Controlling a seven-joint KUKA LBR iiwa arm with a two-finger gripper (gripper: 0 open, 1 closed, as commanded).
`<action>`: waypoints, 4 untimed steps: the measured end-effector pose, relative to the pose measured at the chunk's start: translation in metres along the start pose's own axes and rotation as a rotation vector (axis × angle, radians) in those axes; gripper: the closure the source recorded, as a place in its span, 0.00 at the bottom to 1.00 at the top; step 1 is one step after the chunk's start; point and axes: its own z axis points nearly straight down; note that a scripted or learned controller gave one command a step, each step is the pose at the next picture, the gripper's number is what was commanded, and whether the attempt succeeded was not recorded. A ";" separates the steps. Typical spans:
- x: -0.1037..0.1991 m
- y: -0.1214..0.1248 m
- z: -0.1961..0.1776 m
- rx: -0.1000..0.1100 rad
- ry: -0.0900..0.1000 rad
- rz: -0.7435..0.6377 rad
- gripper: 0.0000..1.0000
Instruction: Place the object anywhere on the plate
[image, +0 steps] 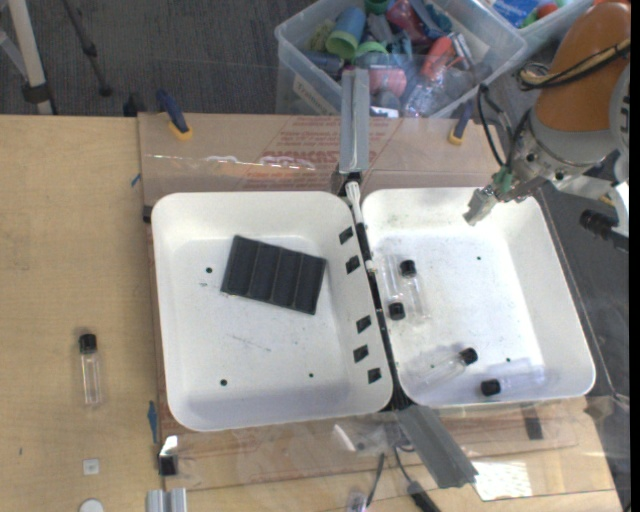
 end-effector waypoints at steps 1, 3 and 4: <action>0.058 -0.063 0.084 0.003 0.000 0.040 1.00; 0.085 -0.100 0.124 -0.010 -0.003 0.714 1.00; 0.114 -0.141 0.031 0.005 -0.002 1.051 1.00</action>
